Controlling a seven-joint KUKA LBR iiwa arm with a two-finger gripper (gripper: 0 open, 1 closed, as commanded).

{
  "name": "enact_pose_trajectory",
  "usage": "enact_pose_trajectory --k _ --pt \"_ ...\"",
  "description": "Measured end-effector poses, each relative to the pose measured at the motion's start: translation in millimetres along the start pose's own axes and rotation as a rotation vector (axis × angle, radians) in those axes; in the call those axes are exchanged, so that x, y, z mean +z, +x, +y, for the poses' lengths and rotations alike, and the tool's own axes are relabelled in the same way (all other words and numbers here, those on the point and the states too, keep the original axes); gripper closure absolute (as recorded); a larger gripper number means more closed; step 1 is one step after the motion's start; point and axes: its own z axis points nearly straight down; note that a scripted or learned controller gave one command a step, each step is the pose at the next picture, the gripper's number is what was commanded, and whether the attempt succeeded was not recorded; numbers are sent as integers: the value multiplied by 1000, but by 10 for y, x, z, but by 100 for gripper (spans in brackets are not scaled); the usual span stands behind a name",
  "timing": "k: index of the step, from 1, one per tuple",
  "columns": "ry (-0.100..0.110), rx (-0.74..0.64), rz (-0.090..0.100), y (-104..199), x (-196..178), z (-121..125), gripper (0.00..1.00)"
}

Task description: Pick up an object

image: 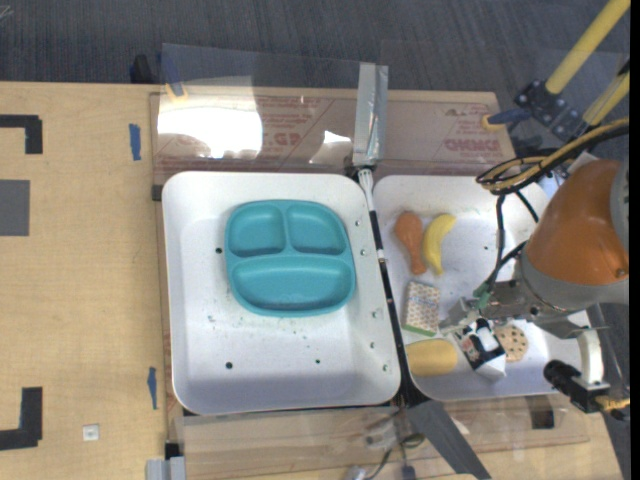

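The right bin (470,196) holds an orange drumstick-shaped toy (409,238), a yellow banana (436,241), a small patterned packet (423,308), a yellow bun-like piece (432,356) and a round speckled cookie (514,343). My gripper (480,346) is low in this bin near its front edge. It sits between the bun-like piece and the cookie, just right of the packet. The orange-banded wrist (585,223) hides the bin's right side.
The left bin (190,298) carries a teal divided plate (290,256). A clear panel and a taped post (369,108) stand behind the bins. Black and yellow cables (520,173) trail over the right bin's back corner.
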Motion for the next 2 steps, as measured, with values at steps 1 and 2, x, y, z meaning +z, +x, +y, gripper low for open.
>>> enact_pose_trajectory --k 1,2 --pt "-3 160 0 -152 353 273 0" --pt "-9 160 -2 -153 246 291 100"
